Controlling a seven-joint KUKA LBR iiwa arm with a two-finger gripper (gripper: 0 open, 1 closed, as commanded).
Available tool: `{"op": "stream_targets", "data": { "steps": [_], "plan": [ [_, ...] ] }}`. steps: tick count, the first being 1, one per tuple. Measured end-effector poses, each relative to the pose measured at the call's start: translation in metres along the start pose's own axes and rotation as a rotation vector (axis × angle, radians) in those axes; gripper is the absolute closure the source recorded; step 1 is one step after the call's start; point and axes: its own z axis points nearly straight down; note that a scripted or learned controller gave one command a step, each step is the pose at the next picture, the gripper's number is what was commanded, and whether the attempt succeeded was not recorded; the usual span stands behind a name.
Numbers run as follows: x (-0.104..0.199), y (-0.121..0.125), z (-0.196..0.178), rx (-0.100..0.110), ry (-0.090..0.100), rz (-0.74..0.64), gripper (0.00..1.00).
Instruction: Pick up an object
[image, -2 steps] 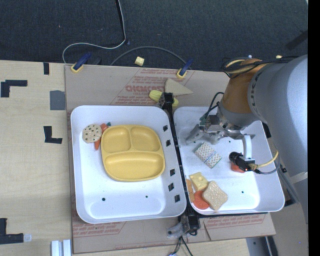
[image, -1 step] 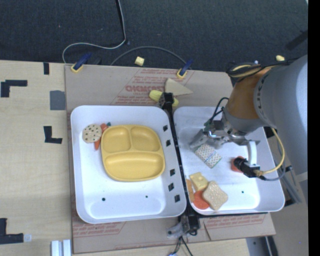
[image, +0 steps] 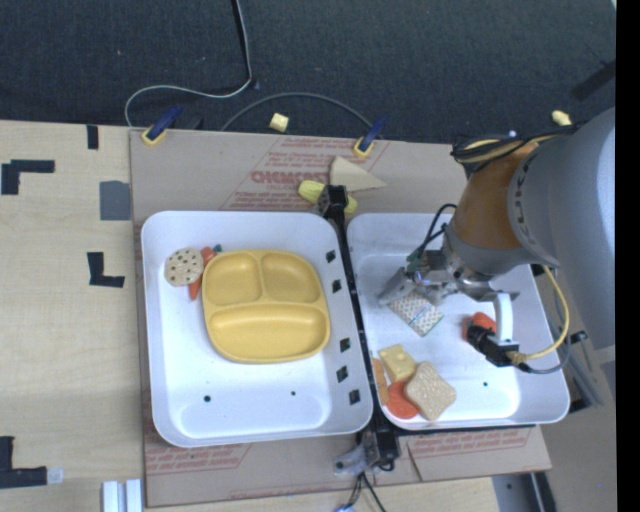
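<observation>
Taking the black divider (image: 343, 300) between the two bins as our marker: left of it, the yellow divided tray (image: 266, 304) fills the middle of the left bin (image: 160, 330), with a cookie (image: 183, 266) and a small orange bit (image: 210, 254) wedged at the tray's far-left corner, so open floor runs along that bin's near edge and left side. Right of the divider, things are crowded (the arm (image: 520, 205) itself hangs over the upper right bin (image: 540, 395)). A patterned packet (image: 417, 313) lies mid-bin under the gripper (image: 428, 275); a cheese block (image: 397, 361), cracker (image: 431, 390) and red piece (image: 401, 403) cluster by the divider's near end. Bare floor shows near that bin's front right corner.
</observation>
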Motion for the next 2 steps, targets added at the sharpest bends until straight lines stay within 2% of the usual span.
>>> {"op": "stream_targets", "data": {
  "steps": [1,2],
  "plan": [
    [0.0,0.0,-0.01,0.001,0.0,0.0,1.0],
    [0.07,-0.026,-0.103,0.002,0.007,-0.008,1.0]
  ]
}}
